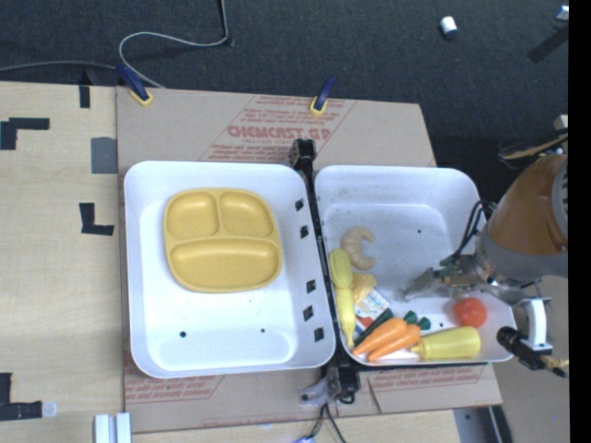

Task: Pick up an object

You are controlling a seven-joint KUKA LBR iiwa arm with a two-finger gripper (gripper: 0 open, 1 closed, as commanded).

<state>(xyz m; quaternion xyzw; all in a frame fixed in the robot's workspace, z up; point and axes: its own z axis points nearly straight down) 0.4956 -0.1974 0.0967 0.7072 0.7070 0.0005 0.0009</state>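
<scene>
My gripper (420, 285) reaches into the right bin (397, 185) from the right and hangs low over its bare middle floor, with nothing seen in it. The arm's orange band (526, 220) sits over the bin's right rim. A red tomato (470, 312) lies just right of and below the gripper. Along the bin's front lie a yellow squash (450, 343) and two carrots (386, 336). A corn cob (342, 277), a beige curved piece (358, 245) and a yellow packet (368, 296) lie at the bin's left side.
The left bin (148, 340) holds a yellow divided plate (223, 239). A black hinge strip (312, 247) separates the bins. Both stand on cardboard (268, 127) on the bench. A cable (175, 37) and clips lie behind them.
</scene>
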